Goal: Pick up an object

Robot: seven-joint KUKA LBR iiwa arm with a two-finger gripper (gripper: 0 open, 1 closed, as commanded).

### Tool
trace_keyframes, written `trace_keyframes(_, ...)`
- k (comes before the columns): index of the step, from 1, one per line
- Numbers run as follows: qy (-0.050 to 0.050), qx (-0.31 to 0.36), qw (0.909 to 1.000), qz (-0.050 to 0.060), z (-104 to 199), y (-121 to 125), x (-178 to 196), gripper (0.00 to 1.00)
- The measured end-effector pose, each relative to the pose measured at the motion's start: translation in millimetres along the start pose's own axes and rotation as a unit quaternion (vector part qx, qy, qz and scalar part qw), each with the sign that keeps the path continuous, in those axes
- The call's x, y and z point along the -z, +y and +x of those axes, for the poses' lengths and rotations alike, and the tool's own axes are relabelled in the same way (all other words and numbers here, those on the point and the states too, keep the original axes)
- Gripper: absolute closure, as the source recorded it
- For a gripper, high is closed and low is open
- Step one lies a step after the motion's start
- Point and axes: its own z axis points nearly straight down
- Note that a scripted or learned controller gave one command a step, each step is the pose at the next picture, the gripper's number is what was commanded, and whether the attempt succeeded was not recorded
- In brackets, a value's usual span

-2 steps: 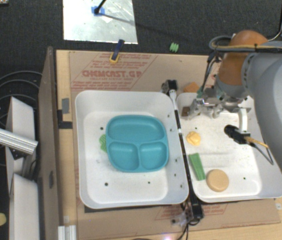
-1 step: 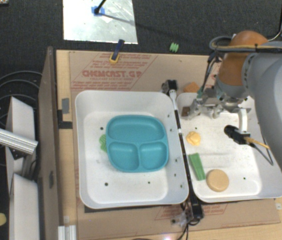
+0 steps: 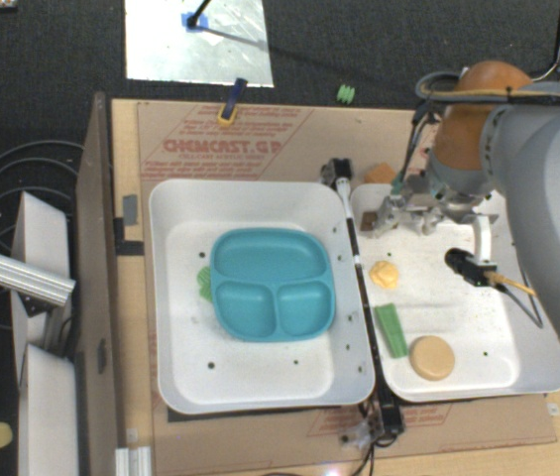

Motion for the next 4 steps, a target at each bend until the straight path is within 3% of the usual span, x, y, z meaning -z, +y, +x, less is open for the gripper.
trace_keyframes(4, 0.002, 0.0, 1.0, 0.0, -0.7, 0.3, 0.3, 0.0)
